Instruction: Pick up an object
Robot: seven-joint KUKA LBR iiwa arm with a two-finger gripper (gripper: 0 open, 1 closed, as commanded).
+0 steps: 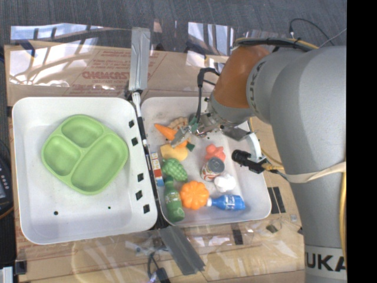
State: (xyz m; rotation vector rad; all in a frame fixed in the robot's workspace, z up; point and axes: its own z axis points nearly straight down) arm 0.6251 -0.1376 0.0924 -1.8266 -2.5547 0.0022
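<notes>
Camera view: we saw the gripper (197,124) low near the right bin's (259,202) far edge, beside the carrot (165,131). Grip state: cannot tell. We judged nothing lifted yet.

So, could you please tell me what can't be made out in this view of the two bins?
- Pincer: small and lost against the toys; whether it is open or shut cannot be told.
- Far right corner of the right bin: covered by the arm.
- Pale toy beside the carrot: too small to identify.
- Round toy: markings too blurred to read.
</notes>
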